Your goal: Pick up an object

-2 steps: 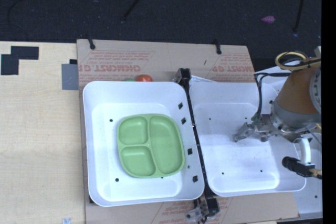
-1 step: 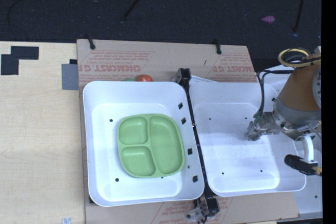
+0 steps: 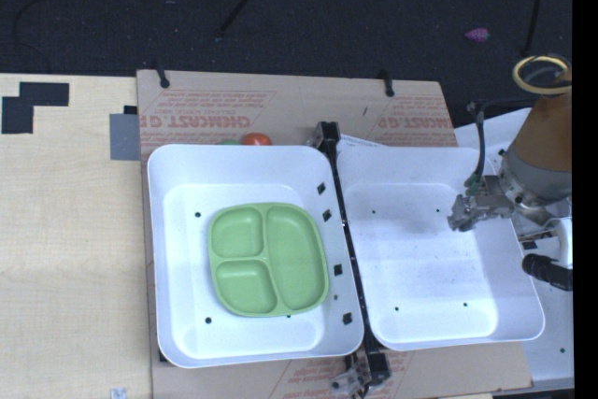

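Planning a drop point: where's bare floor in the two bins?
Right bin: bare floor from the centre divider across, crowded only at its right edge by the gripper. Left bin: the green divided plate takes the middle, leaving narrow strips along the walls.

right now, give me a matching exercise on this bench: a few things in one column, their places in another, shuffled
Things:
1. green divided plate
2. hand
3. orange-red ball
4. grey square

Places:
A. over the right bin, near its right side
B. on the pale bench top, left of the cardboard
C. in the left bin
D. behind the left bin's back rim, on the cardboard

Pairs: 1-C, 2-A, 3-D, 4-B
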Tool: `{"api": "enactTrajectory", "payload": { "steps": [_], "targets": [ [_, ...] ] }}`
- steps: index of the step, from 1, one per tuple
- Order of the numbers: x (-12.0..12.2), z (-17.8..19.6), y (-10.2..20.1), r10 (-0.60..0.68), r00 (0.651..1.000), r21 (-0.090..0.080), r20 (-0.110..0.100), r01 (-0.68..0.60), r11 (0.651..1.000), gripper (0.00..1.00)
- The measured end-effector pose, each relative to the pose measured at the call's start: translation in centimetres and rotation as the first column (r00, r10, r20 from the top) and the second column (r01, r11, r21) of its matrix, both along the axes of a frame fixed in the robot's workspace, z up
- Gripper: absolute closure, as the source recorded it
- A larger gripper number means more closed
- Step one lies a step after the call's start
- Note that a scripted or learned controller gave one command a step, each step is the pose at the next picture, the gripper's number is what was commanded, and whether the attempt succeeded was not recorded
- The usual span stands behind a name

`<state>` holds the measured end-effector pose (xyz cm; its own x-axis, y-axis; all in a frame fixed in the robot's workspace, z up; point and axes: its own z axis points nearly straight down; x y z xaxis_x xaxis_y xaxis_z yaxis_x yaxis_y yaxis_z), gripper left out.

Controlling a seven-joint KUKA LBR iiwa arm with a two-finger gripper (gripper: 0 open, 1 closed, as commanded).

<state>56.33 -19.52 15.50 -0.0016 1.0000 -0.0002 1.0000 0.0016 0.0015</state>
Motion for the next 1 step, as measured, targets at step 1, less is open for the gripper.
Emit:
{"api": "enactTrajectory", "payload": {
  "steps": [1],
  "targets": [
    [-0.74, 4.63, -0.25, -0.001, 1.0, -0.001, 0.0, 0.001, 1.0, 1.0]
  ]
}}
